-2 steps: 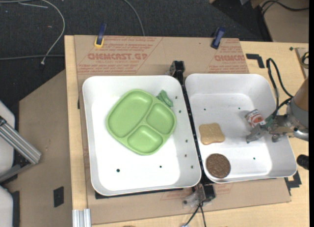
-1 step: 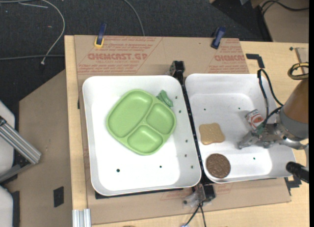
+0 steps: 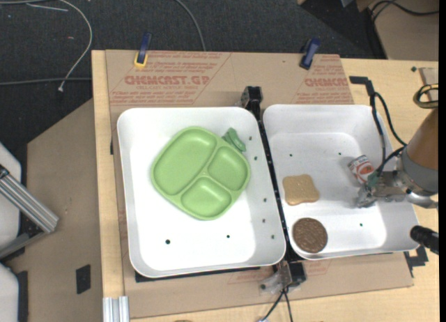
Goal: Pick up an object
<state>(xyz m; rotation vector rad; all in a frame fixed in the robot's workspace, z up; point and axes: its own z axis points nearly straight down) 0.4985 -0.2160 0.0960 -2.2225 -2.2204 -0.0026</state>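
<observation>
In the right bin [image 3: 327, 122] lie a tan square slice [image 3: 300, 189], a round brown disc [image 3: 309, 234] near the front wall, and a small red and white can [image 3: 362, 167] towards the right side. My gripper [image 3: 365, 195] reaches in from the right and sits low in that bin, just below and in front of the can. It is close to the can, and I cannot tell whether they touch. The slice and the disc lie well to the gripper's left.
The left bin [image 3: 139, 230] holds a green divided plate [image 3: 201, 172], and a small dark green piece [image 3: 235, 139] rests at the plate's upper right edge. A black cable [image 3: 380, 122] runs down along the right bin's right wall. Cardboard covers the bench around both bins.
</observation>
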